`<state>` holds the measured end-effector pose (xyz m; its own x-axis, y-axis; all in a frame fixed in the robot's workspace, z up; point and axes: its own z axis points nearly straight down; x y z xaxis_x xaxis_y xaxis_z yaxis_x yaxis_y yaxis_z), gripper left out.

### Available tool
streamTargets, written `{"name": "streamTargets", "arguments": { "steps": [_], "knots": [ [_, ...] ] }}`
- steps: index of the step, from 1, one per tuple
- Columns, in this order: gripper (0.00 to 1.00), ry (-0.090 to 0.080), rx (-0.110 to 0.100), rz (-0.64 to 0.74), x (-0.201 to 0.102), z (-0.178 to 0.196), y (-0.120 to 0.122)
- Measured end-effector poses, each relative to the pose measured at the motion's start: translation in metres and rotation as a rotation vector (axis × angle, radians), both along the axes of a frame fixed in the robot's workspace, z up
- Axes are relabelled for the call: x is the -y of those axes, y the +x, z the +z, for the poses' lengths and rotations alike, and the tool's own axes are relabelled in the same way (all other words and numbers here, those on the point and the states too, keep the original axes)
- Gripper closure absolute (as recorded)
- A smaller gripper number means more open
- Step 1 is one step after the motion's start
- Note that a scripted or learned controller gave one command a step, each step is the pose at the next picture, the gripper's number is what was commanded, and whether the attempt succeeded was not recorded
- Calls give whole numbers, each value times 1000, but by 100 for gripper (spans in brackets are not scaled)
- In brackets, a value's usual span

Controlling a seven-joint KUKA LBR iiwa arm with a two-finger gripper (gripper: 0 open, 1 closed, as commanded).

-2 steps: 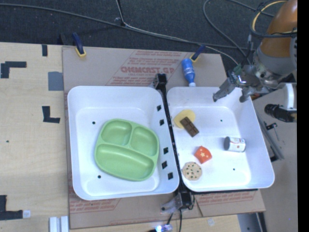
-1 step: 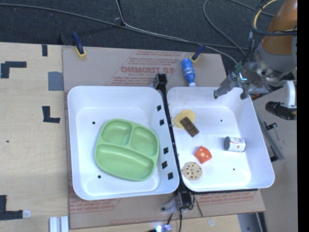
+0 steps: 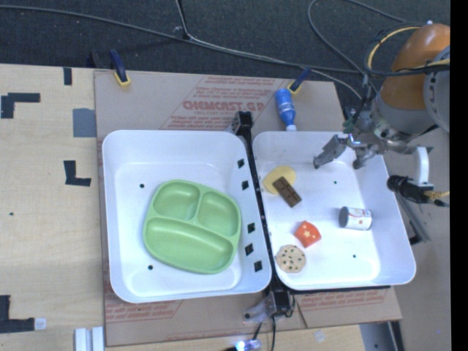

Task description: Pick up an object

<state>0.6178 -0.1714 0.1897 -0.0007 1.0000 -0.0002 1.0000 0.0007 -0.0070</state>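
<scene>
Two white bins sit side by side. The left bin (image 3: 117,196) has a green plate (image 3: 192,225) with three sections in it. The right bin (image 3: 387,262) holds the small things. Near the wall shared with the left bin lies a brown bar (image 3: 287,191) on a yellow piece (image 3: 278,175). Farther from that wall sits a red block (image 3: 308,233), and just below it a round cookie (image 3: 291,258). A little white can (image 3: 355,218) lies on its side, away from the others. The gripper (image 3: 345,152) hangs over the top part of the right bin. Its two fingers are spread apart and pinch nothing. A blue bottle (image 3: 285,109) lies just outside the bin's top edge.
</scene>
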Motion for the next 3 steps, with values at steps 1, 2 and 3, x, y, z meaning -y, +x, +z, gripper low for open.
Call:
{"name": "streamTargets", "arguments": {
  "steps": [1,2,3],
  "knots": [
    [0,0,1,1,1,-44,1],
    [0,-1,2,0,8,-91,-1],
    [100,-1,5,2,8,-79,0]
  ]
}}
